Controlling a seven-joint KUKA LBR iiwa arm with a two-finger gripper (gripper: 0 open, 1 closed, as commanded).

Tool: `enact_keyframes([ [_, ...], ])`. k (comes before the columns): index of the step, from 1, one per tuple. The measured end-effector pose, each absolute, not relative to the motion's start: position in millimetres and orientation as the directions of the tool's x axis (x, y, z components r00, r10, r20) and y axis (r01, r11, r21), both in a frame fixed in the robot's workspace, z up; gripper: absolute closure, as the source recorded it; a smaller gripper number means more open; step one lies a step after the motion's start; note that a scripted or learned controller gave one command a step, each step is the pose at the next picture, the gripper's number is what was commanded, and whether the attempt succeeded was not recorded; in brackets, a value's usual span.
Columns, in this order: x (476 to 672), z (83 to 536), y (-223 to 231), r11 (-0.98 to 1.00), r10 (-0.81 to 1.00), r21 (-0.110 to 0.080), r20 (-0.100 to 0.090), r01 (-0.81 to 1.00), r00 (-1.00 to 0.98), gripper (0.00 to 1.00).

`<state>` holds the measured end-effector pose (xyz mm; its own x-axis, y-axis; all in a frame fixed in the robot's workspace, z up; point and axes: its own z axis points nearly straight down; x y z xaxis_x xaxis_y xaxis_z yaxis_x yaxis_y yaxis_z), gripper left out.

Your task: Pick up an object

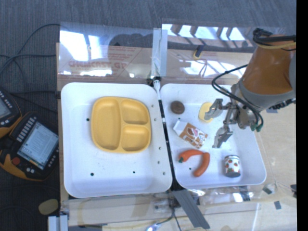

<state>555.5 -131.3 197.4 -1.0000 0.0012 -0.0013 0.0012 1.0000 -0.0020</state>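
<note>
Tool point(217, 123) spread open, seemingly just above pale yellow object point(207, 112) leftward.

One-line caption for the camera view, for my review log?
Open gripper hovers in the right bin among small items; yellow divided tray in the left bin.

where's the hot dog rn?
The hot dog lies near the front edge of the right bin, below the snack packet and left of the small cup.
</note>
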Motion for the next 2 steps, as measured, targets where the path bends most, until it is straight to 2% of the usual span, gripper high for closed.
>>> enact_keyframes([
  [1,524.1,106.0,-140.2,0.99,0.138,-0.002,-0.002,0.138,-0.99,0.0],
  [2,497.9,91.5,-120.5,0.96,0.281,0.0,-0.021,0.281,-0.96,0.0],
])
